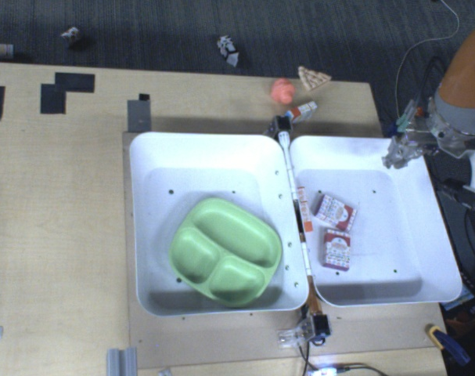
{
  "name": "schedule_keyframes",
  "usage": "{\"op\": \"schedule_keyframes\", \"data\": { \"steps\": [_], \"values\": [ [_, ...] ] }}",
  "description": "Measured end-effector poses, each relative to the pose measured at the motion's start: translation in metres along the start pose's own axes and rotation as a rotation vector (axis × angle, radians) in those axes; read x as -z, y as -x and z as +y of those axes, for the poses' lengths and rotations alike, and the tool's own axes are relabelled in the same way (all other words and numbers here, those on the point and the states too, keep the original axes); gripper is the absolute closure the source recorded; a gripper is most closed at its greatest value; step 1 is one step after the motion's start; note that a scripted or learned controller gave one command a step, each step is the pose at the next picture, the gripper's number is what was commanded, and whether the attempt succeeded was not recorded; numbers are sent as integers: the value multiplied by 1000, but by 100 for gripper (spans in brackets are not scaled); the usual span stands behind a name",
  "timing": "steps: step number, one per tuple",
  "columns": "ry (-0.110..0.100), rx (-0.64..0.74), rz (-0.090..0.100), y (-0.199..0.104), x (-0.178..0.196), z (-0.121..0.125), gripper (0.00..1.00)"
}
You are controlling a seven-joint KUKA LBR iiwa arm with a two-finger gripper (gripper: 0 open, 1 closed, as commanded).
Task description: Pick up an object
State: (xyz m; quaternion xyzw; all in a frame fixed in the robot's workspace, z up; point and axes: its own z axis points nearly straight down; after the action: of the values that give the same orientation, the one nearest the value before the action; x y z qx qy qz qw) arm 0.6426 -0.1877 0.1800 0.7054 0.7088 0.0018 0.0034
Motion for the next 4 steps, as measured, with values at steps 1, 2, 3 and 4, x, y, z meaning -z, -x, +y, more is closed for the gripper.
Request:
{"op": "schedule_keyframes", "data": {
  "steps": [1, 2, 3, 4],
  "values": [
    [-3, 1, 1, -1, -1, 0, 0],
    [-3, 1, 2, -60, -93, -22, 0],
    [-1, -2, 2, -86, -93, -54, 0],
    [6, 1, 1, -87, -81, -52, 100]
  ]
}}
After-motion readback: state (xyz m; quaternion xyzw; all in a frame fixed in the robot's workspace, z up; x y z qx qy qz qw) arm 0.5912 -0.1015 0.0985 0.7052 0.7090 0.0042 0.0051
